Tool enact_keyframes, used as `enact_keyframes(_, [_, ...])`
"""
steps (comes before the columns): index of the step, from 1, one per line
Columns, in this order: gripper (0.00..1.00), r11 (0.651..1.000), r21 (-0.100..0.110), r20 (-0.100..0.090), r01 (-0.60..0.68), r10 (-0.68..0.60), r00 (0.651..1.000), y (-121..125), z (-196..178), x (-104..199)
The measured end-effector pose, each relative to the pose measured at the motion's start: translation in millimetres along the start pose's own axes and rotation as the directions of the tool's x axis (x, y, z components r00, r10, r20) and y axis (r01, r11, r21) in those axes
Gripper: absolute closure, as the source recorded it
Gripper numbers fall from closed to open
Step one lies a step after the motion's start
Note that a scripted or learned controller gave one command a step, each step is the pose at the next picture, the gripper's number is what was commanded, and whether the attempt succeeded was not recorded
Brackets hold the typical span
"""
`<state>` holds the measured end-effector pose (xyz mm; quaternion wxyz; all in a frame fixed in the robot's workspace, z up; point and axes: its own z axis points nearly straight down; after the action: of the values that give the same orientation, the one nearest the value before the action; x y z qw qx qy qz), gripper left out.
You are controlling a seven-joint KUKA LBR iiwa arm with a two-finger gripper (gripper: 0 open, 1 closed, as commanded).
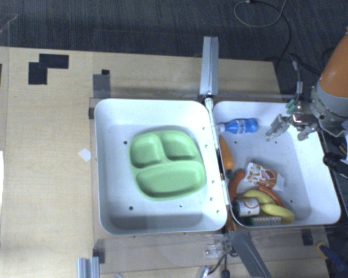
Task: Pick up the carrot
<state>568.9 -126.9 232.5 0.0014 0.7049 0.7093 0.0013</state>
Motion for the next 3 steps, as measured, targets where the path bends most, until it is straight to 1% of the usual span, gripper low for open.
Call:
enact_keyframes(1, [0.00,0.992,-0.003,0.001,0.125,-0.125,0.992,5,136,32])
enact_keyframes(2, [1.00,0.992,-0.009,0.002,0.126,-0.126,0.992,7,125,32])
enact_keyframes(3, [1.00,0.996,-0.006,0.002,0.093,-0.093,0.996,74,144,-9])
